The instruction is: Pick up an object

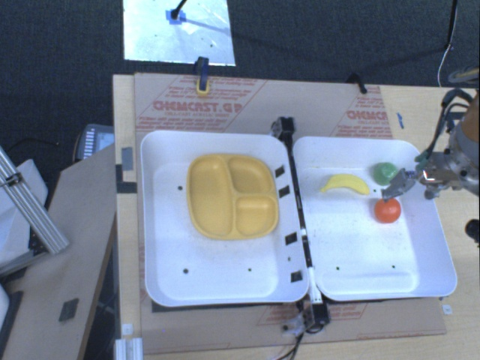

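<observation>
In the right bin (375, 276) lie three small objects: a yellow banana (346, 184), a green round fruit (385, 172) and a red-orange tomato-like ball (387, 211). My gripper (400, 185) reaches in from the right edge and hovers over the bin's far right part, between the green fruit and the red ball. Its tip sits just above and slightly right of the red ball. Nothing appears held in it.
The left bin (165, 276) holds a yellow divided plate (231, 196). A black clamp strip (294, 201) runs between the two bins. The arm's wrist (454, 172) hangs over the right bin's right wall. Cardboard lies under both bins.
</observation>
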`<action>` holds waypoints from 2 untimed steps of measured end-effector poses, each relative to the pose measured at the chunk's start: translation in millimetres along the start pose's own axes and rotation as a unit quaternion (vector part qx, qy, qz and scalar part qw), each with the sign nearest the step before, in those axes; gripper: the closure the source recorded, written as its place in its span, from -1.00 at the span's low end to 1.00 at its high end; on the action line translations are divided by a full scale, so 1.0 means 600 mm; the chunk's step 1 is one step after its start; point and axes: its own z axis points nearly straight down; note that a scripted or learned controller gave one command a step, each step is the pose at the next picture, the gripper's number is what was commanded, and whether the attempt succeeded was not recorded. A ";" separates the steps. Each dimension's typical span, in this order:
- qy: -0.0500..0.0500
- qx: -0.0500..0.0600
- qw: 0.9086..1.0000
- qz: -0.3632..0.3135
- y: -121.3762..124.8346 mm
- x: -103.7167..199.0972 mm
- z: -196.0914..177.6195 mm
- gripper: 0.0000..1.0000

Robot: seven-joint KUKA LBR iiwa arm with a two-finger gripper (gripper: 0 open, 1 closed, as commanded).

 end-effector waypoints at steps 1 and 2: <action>0.000 0.001 1.000 0.001 -0.008 -0.005 0.073 -1.00; 0.001 0.002 1.000 0.001 -0.005 -0.008 0.177 -1.00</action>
